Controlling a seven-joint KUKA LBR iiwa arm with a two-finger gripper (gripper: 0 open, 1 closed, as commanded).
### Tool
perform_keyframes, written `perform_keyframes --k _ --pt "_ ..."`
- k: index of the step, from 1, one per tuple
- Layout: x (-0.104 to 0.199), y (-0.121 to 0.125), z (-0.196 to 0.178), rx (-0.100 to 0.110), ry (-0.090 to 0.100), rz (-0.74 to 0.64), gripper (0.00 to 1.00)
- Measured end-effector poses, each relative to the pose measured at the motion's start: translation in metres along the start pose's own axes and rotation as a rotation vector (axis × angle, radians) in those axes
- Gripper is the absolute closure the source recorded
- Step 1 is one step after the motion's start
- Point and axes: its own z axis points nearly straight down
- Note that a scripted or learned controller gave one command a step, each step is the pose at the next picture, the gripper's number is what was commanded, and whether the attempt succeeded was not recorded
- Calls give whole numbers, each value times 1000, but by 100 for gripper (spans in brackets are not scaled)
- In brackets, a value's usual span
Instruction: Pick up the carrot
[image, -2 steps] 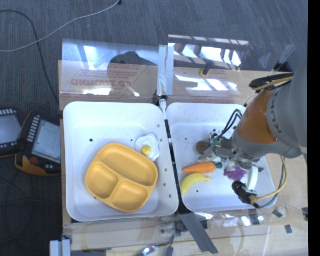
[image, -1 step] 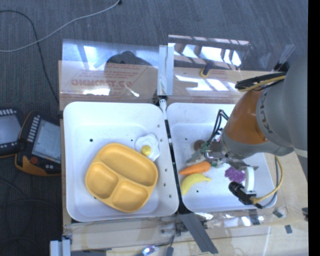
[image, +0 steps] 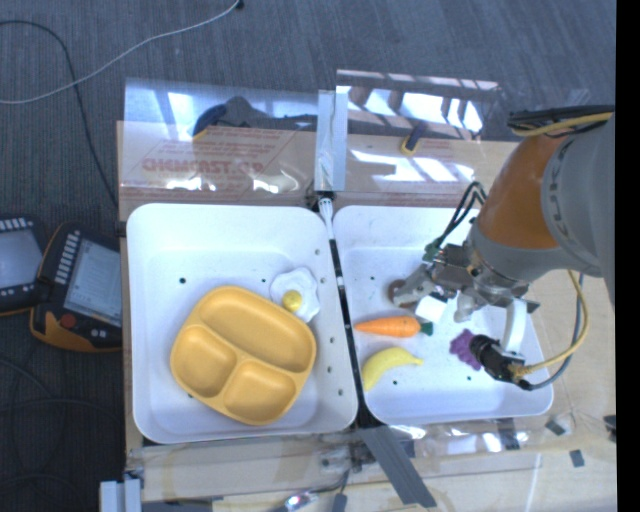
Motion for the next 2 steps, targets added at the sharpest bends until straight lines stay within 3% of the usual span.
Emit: perform_keyframes --k 1,2 --pt "-18 -19 93 -10 4 -252 0" --pt "16 -32 -19 -1 3 -445 0"
